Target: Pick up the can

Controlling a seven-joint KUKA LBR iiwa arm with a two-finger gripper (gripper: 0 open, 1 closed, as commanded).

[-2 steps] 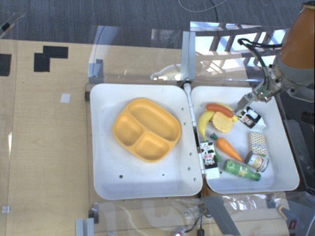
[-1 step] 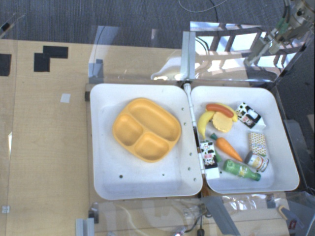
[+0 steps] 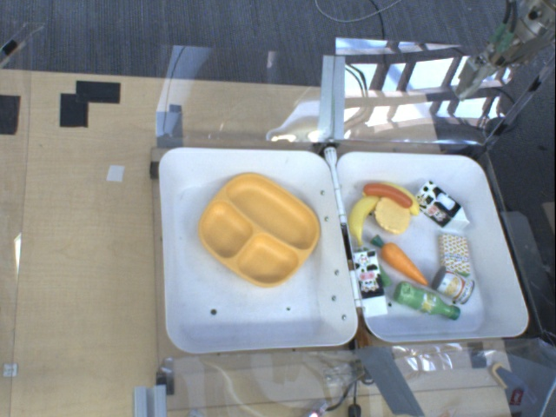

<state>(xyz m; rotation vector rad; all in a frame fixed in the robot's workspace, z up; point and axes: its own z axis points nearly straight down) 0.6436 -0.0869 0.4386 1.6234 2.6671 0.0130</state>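
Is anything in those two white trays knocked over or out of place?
Mostly tidy. In the right bin, the can and green bottle lie on their sides. The yellow plate in the left bin sits askew.

- No text, brand or number can be read anywhere on the bench.
- The can carries a label — its print is too small and blurred to make out.
- The green bottle has a pale label band, unreadable.
- Two cartons bear black-and-white cow-patch patterns; any lettering on them is too small to tell.
- The patterned box shows a fine criss-cross print, no legible words.
- Black block shapes on the table form no letters.
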